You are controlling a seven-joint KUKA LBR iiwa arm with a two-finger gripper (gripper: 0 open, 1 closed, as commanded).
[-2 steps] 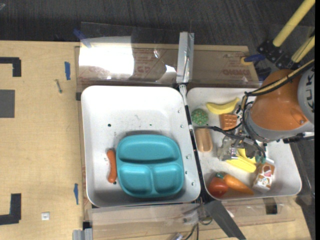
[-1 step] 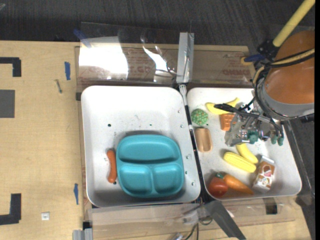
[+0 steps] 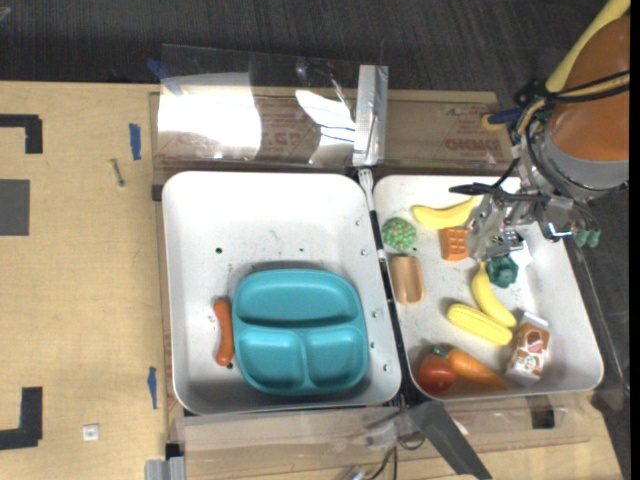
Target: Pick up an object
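My gripper (image 3: 497,233) hangs over the upper middle of the right bin (image 3: 585,313), below the arm's orange band. A small dark teal toy (image 3: 502,272) lies just under it. An orange waffle-like piece (image 3: 454,243) sits right beside the gripper on its left, and a yellow banana (image 3: 443,214) lies behind that. Lower in the bin lie a second banana (image 3: 491,299), a yellow corn-like piece (image 3: 479,324), a small carton (image 3: 529,350), a carrot (image 3: 474,368) and a red tomato (image 3: 436,372).
A green round toy (image 3: 399,233) and a tan bread piece (image 3: 407,278) lie along the right bin's left wall. The left bin (image 3: 260,203) holds a teal divided tray (image 3: 298,330) and an orange-red sausage (image 3: 224,331). A clear plastic sheet lies behind the bins.
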